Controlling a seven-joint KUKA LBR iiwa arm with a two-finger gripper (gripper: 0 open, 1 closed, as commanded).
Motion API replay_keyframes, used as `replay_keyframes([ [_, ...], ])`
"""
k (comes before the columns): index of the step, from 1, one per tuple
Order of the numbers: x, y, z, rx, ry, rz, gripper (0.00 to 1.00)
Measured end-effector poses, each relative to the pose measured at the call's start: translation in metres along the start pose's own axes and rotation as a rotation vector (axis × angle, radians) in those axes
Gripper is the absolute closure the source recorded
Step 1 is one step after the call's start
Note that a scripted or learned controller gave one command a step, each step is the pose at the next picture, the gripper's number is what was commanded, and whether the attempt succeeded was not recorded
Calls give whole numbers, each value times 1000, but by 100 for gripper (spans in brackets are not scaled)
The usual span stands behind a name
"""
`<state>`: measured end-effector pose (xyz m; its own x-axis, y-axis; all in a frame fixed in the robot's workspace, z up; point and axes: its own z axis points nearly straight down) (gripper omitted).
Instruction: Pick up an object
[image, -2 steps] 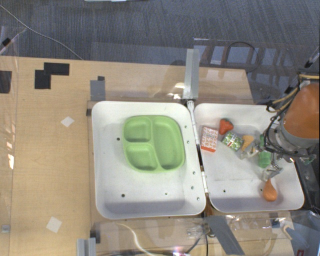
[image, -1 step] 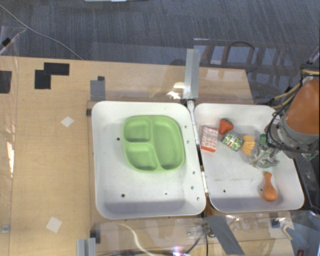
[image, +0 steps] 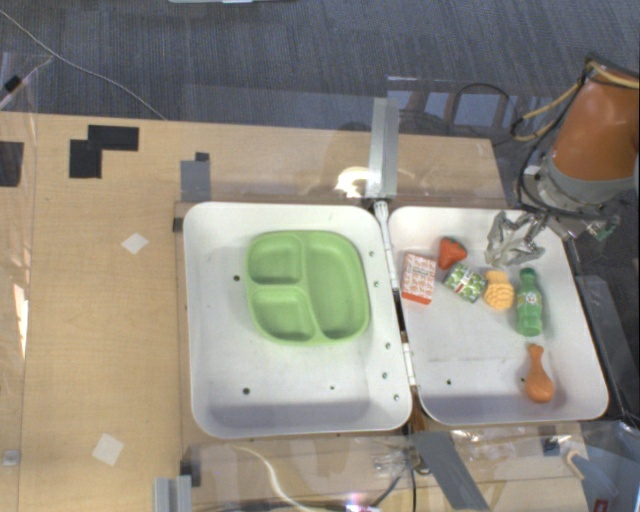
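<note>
The right bin (image: 570, 400) holds a red strawberry-shaped toy (image: 452, 250), a red and white box (image: 419, 277), a small green and white can (image: 464, 282), a yellow lumpy toy (image: 498, 291), a green bottle (image: 528, 302) and an orange drumstick (image: 539, 375). My gripper (image: 514, 243) hangs over the bin's far right part, just above the yellow toy and the bottle's cap. Its metal fingers are spread open and nothing sits between them.
A green divided plate (image: 305, 286) lies in the left bin (image: 215, 390). A metal divider (image: 392, 290) runs between the bins, with a post (image: 384, 150) at its far end. Cables (image: 490, 105) trail behind the right bin.
</note>
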<state>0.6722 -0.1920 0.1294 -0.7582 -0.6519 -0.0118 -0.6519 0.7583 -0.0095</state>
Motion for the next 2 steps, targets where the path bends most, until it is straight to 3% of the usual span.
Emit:
replay_keyframes([
  [1, 42, 24, 29, 0, 1, -65, 100],
  [2, 42, 24, 29, -2, 2, -63, 0],
])
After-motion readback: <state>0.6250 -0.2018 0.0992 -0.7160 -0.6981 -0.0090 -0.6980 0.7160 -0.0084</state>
